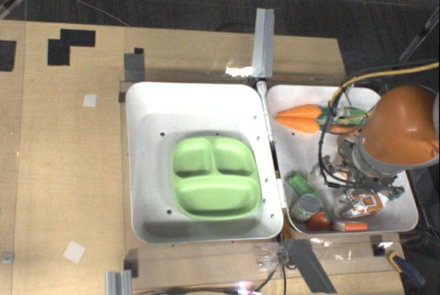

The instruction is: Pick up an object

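Observation:
The right bin [410, 218] holds a toy carrot [300, 118] at its far side, a small green piece [298, 183], a grey tin can [306, 205], a red object [318, 221] and a red marker [354, 225] along the near wall. My gripper [361, 196] hangs low over the near right part of this bin, under the orange wrist band [402, 125]. It sits right above a white and orange packet [368, 203]. The wrist and cables hide the fingertips.
The left bin [148, 149] carries a green divided plate [215, 177] near its middle. A metal post [263, 42] stands behind the wall between the two bins. Yellow and black cables [385, 73] loop over the right bin's far corner.

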Available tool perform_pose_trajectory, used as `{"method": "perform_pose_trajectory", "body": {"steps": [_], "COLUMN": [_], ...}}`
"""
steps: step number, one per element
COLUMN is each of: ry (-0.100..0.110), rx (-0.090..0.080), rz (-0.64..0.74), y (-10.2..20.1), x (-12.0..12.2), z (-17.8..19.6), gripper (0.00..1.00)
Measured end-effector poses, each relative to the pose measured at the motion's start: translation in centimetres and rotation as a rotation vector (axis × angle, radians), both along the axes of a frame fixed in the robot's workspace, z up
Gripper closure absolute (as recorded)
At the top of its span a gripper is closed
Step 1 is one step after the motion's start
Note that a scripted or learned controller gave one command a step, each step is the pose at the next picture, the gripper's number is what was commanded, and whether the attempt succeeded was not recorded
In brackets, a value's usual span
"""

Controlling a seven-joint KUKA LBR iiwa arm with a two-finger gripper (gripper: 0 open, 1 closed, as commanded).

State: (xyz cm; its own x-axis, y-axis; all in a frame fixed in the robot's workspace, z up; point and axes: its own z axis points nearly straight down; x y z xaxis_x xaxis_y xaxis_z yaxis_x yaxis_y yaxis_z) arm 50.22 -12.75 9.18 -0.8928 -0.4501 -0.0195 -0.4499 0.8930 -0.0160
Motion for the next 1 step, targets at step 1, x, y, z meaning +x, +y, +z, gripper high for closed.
{"method": "perform_pose_trajectory", "body": {"steps": [1], "ry": [0.000], "rx": [0.000], "rz": [-0.012], "y": [1.83], "x": [0.02], "z": [0.02], "gripper": [0.00]}}
